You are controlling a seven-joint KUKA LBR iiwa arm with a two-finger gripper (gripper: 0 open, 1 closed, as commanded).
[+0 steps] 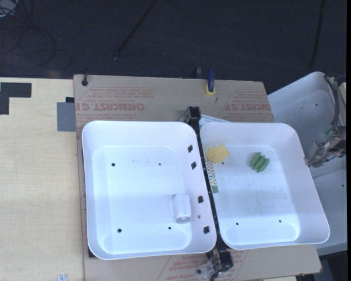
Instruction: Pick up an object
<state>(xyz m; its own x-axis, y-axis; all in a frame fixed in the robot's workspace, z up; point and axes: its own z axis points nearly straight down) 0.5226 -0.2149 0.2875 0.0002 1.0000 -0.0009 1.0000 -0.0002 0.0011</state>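
We would drop squarely over the green ridged piece lying apart from the yellow lump in the right bin, though what looks like the gripper at the bin's right rim is too blurred to tell its state.

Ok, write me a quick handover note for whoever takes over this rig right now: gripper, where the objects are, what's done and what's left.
Gripper: at the far right edge of the view, outside the right bin, well away from any object. Whether it is open or shut cannot be told from here.
Left bin: one white cylinder lying near its right wall.
Right bin: a yellow object near the upper left corner, and a green object to its right, apart from it.
Done: nothing picked; all three objects rest in the bins.
Left: move over a bin, come down on one object, grasp it and lift.
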